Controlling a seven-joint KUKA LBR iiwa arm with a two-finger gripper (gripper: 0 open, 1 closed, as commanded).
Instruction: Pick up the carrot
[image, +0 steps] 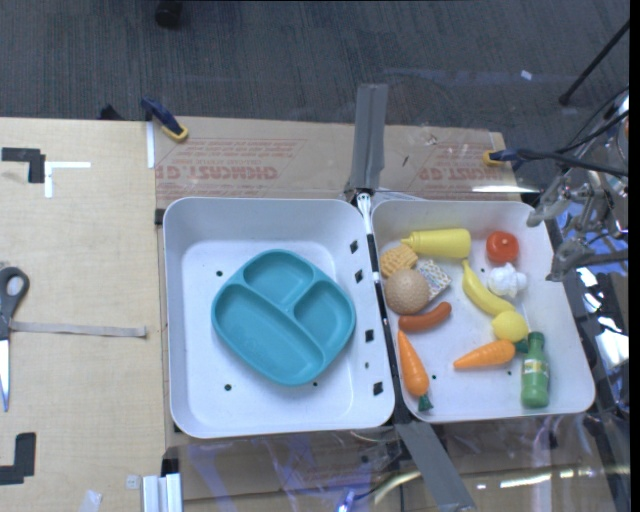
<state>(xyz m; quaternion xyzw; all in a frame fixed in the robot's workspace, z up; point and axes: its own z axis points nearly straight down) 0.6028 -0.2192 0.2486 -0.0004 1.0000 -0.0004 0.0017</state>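
Observation:
Two orange carrots lie in the right bin (560, 400). One carrot (412, 366) rests along the bin's left wall, its green tip pointing to the near edge. The other carrot (485, 354) lies nearly level in the near middle, between a yellow lemon (509, 325) and a green bottle (535, 371). Nothing touches or covers either carrot from above.
The right bin also holds a yellow squeeze bottle (437, 242), a tomato (502, 246), a banana (480, 290), a white piece (507, 282), a brown ball (407, 291), a waffle (398, 261) and a sausage (425, 318). The left bin (190, 380) holds a teal divided plate (284, 316). Metal fittings (585, 215) stand at the right.

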